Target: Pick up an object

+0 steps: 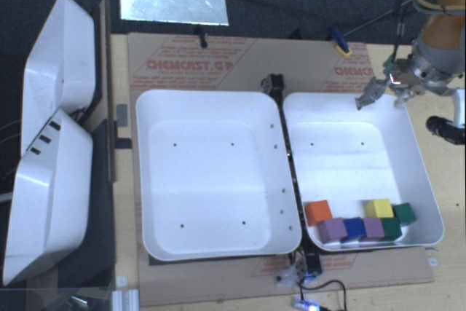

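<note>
The fingers (381, 92) hung apart, holding nothing; the orange block (317, 211) looked light, rigid, best gripped across flat sides.

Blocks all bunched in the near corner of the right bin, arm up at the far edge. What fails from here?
1. The blocks sit packed touching along the right bin's near wall, so the gripper may find no room beside any one and shove neighbours instead.
2. That wall is close, so a descent there could hit the rim.
3. The gripper is at the far rim, so a long reach is needed and a small aim error may miss.
</note>
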`<state>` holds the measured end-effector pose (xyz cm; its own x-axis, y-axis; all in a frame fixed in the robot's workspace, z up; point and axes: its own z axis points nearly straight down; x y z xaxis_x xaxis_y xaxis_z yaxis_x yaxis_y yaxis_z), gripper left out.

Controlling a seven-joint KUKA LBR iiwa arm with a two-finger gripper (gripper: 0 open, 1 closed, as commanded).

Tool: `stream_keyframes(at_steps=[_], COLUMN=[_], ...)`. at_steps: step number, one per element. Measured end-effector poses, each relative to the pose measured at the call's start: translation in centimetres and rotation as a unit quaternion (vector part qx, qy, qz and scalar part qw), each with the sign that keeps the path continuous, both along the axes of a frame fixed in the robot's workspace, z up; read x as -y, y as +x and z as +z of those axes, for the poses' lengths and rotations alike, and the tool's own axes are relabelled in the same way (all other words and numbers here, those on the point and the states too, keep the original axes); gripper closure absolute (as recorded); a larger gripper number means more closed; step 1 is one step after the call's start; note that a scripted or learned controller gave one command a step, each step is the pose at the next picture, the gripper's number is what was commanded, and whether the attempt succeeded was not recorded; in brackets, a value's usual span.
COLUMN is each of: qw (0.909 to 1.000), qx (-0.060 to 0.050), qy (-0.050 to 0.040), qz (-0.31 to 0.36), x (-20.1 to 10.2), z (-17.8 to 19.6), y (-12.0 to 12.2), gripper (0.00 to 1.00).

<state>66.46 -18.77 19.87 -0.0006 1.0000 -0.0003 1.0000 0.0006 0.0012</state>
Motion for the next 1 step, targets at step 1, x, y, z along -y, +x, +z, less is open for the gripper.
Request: stream_keyframes(at_steps=[1], qw=[0.9999], qx=[0.001], qy=[0.0003], qz=[-0.011], x=[-3.26], z=[1.79], y=[-0.95], gripper=[0.0])
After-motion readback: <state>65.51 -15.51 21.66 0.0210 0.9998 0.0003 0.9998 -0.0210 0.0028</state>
